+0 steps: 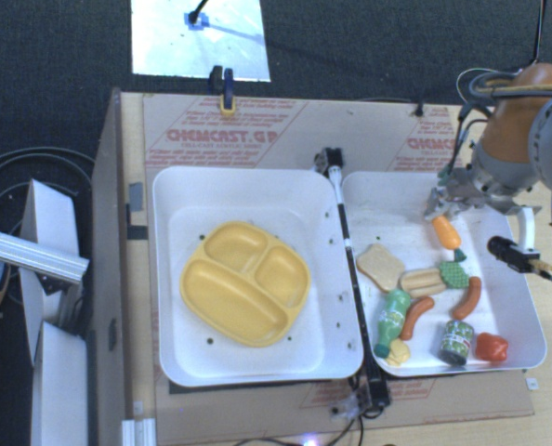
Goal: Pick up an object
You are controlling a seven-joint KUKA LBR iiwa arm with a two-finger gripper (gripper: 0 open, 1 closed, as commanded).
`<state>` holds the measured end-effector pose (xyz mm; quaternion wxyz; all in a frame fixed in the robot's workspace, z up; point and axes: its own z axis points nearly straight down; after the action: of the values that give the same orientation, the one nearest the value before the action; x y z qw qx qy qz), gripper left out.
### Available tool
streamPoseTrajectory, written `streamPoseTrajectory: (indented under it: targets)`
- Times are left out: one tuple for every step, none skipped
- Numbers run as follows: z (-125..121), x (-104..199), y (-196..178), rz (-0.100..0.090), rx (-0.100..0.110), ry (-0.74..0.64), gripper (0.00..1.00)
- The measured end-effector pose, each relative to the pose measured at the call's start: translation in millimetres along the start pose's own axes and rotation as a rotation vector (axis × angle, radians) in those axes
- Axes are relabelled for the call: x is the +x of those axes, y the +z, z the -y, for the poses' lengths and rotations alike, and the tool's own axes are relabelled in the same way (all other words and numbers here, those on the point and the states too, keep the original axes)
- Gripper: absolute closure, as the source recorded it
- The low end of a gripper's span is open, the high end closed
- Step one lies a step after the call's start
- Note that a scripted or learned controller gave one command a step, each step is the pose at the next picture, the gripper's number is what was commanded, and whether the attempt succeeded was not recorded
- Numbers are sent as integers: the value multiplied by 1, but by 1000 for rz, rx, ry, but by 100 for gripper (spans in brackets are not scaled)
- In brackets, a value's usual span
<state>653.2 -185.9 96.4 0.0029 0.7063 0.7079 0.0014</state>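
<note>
The right bin (518, 291) holds several toy foods. An orange carrot (446, 232) lies near its far right side. Below it are a bread slice (380, 266), a hot dog bun (423, 282), a green leafy piece (454, 274), two sausages (466, 297) (417, 314), a green bottle (392, 314), a can (456, 340), a red piece (491, 347) and a small yellow piece (399, 351). My gripper (443, 203) hangs low over the bin's far right corner, just above the carrot. Nothing shows in its grasp.
A yellow divided plate (246, 282) lies in the left bin (178, 203). A black rail (346, 249) separates the bins. A black and white fitting (513, 249) juts out over the right bin's right rim, below the arm (518, 128).
</note>
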Motion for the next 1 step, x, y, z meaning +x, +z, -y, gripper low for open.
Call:
streamPoseTrajectory:
  targets:
    - [-14, 49, 9, -4, 13, -1, 100]
